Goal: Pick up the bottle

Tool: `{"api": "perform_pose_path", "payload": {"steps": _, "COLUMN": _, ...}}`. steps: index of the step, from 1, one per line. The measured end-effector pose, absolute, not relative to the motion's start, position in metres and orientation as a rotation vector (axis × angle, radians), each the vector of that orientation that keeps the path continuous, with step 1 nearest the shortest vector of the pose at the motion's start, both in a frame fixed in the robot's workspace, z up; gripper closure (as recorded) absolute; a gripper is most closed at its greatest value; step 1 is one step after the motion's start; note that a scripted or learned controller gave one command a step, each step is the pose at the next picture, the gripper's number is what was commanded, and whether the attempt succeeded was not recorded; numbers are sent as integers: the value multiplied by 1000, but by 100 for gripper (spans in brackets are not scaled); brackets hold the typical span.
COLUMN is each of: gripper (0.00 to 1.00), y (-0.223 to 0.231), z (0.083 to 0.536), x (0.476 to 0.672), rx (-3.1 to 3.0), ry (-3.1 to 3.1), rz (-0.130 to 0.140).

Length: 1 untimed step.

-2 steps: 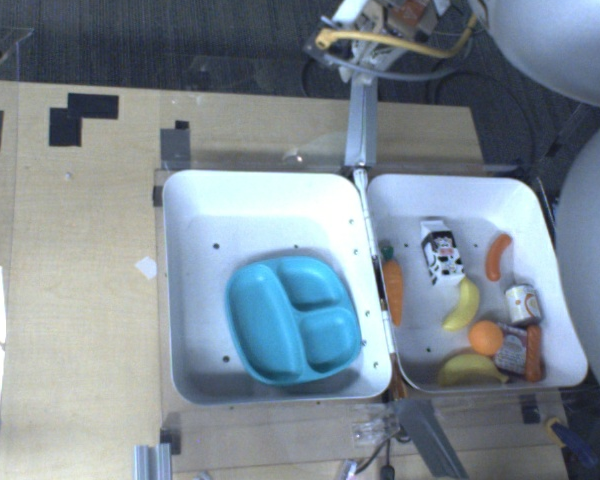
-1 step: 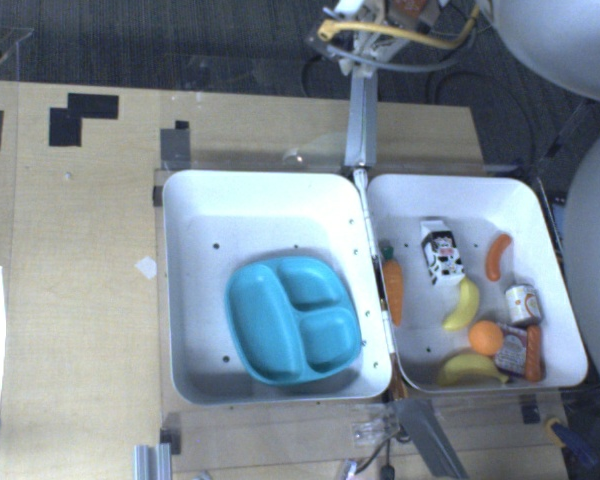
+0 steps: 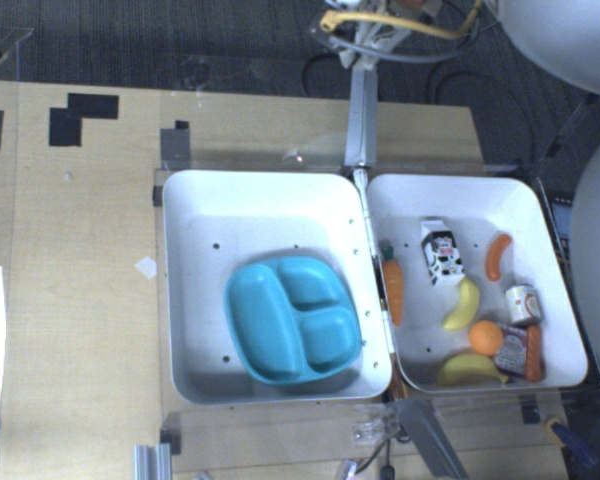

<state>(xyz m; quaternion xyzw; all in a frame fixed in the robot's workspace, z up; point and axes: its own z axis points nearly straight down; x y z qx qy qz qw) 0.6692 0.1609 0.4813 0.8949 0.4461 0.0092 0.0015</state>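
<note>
I logged the bottle (image 3: 441, 252) lying in the right bin (image 3: 540, 218), upper middle: small, white with black cow-like patches, a banana (image 3: 464, 305) just below it and a carrot (image 3: 392, 288) to its left. Gripper: I could not tell its state.

A pale wooden bench top (image 3: 70, 298) fills the frame's left; dark grey carpeted floor (image 3: 160, 18) runs along the top.
</note>
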Motion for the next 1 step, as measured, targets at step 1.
{"api": "perform_pose_path", "payload": {"steps": 1, "gripper": 100, "y": 163, "z": 493, "x": 669, "rx": 2802, "ry": 1413, "rz": 35}}
